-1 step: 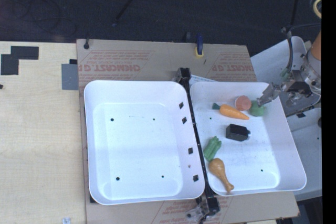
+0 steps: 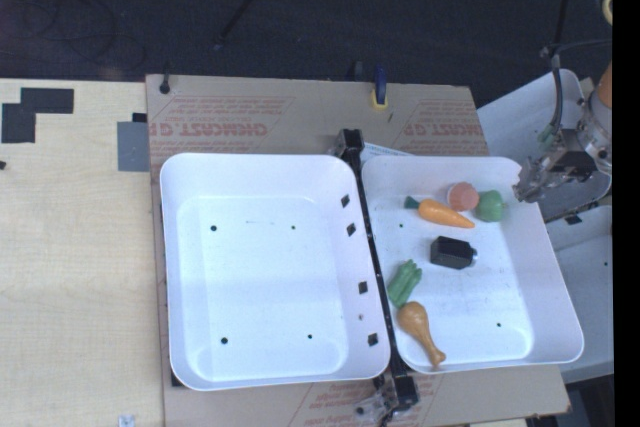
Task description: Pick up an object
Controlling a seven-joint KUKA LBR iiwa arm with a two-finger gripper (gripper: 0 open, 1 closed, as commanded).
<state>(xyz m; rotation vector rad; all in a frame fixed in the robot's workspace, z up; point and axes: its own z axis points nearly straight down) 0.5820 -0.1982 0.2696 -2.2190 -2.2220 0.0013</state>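
In the right bin (image 2: 540, 315) we see five small things: an orange carrot (image 2: 445, 213) toward the far side, a pink ball (image 2: 462, 195) and a green piece (image 2: 490, 205) just right of it, a black block (image 2: 452, 252) near the middle, a green pod (image 2: 404, 282) by the left wall, and a tan drumstick shape (image 2: 420, 329) on the near side. The gripper (image 2: 540, 177) hangs over the bin's far right rim, apart from them all. The left bin (image 2: 180, 265) sits touching alongside.
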